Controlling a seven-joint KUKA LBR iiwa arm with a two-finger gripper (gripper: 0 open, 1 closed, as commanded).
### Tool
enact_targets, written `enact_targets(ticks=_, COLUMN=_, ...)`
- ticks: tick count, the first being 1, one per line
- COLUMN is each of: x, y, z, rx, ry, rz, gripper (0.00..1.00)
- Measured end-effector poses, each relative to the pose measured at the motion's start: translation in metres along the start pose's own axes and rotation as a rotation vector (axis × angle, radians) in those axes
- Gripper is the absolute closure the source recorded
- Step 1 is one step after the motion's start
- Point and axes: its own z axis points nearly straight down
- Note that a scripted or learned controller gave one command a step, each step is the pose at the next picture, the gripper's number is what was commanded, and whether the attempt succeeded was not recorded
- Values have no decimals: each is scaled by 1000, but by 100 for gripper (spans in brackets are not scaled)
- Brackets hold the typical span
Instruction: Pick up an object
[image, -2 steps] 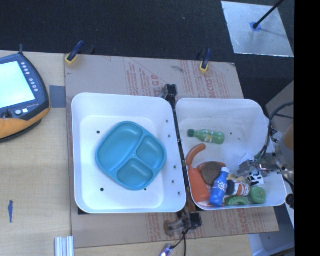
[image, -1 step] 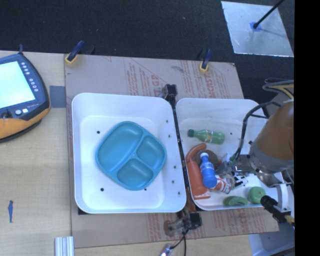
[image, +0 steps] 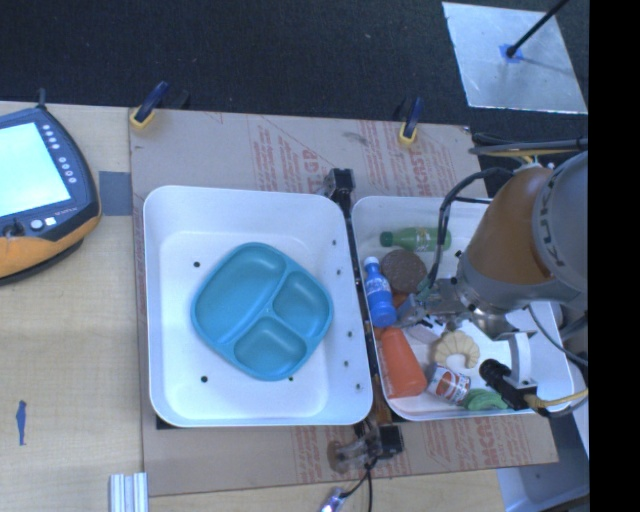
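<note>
1. Robotics lab, judging by the grey and orange robot arm (image: 520, 240) reaching over a wooden bench (image: 70, 360).
2. Two white bins (image: 165, 300) fixed on a cardboard sheet (image: 300, 150) with spring clamps (image: 148, 105).
3. Teach pendant (image: 35, 190) with a screen lying at the left.
4. Taped marker (image: 513, 52) on the dark floor.

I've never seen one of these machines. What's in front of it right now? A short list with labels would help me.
left bin: holds a blue divided plate
right bin: a green bottle, a blue bottle, a brown round thing, an orange bottle, a croissant-like toy, a small can, a green item
arm: reaches in from the right, low over the right bin
bench extras: a tablet-like screen at the left edge, blue clamps along the top
</note>
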Motion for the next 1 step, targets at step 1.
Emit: enact_targets(ticks=1, x=6, y=76, z=0, rx=0, ry=0, rz=5, gripper=0)
